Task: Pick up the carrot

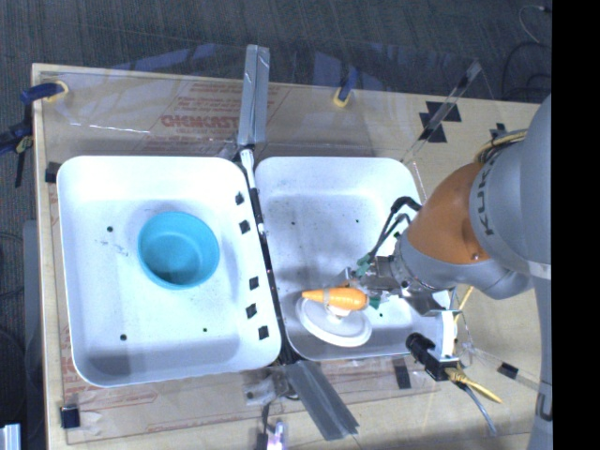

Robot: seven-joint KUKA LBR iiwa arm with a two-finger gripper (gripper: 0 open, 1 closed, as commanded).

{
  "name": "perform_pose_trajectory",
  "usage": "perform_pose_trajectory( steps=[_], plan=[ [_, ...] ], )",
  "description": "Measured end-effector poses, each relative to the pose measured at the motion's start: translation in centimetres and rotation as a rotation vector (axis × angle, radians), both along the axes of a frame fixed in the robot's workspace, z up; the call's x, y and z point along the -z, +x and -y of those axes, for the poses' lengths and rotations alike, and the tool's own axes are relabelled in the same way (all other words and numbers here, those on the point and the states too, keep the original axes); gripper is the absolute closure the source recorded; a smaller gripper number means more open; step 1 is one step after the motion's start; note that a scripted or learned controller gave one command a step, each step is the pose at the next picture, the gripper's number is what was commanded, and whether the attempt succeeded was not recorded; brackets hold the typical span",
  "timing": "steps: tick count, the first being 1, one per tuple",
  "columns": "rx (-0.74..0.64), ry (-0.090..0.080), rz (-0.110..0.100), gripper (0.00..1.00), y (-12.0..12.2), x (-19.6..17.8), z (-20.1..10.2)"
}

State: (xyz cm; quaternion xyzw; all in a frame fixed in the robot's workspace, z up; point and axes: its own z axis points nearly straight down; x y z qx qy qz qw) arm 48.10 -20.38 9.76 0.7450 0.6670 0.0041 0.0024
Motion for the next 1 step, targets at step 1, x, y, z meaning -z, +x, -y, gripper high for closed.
perform_pose_trajectory(
  steps=[1],
  plan=[
    [-0.006,0.001,0.003,1.0,0.21,-1.11,-0.1]
  ],
)
